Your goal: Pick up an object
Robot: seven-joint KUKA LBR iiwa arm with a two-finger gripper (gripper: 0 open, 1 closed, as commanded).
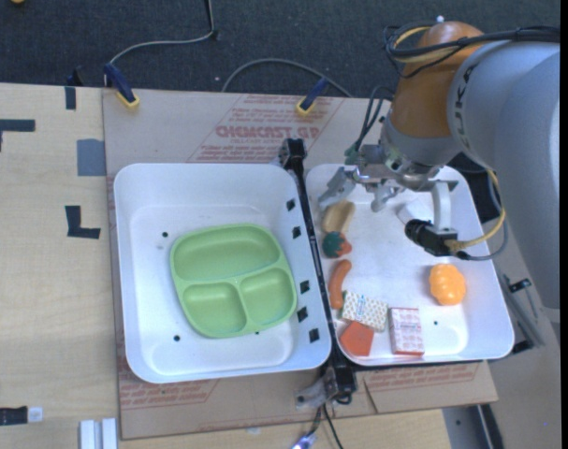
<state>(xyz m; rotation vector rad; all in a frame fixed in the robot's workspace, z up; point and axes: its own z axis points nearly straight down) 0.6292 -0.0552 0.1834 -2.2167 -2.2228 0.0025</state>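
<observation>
Where smooth white plastic curves, a rounded orange (446, 283) sits.

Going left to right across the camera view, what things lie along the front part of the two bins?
Green divided plate → orange carrot-like piece → patterned packet → red-and-white box → orange fruit.
</observation>
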